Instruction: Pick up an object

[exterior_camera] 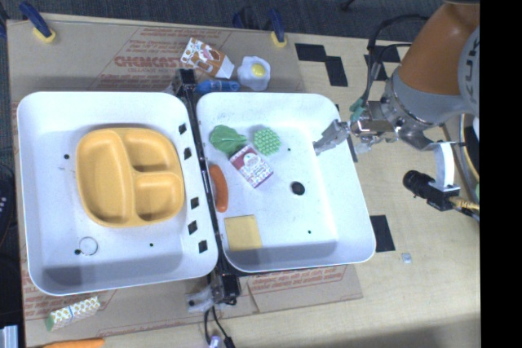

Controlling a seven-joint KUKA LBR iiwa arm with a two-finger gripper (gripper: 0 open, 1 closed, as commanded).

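Your gripper (330, 136) hovers at the right bin's (347, 212) right rim; you cannot tell its grasp state. The red-and-white packet (252, 167) lies well to its left, beside a green leaf (226, 138), green dotted ball (267, 141), orange carrot (218, 185) and tan square (243, 231). Cardboard lettering reads partly "CHEMCA". The left bin (41, 175) holds a yellow divided tray (130, 174).

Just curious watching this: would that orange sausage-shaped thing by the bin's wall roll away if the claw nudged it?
Probably only a little: the orange piece looks rounded and long, so it could roll sideways, but the bin wall beside it should stop it. It looks smooth, perhaps slippery.
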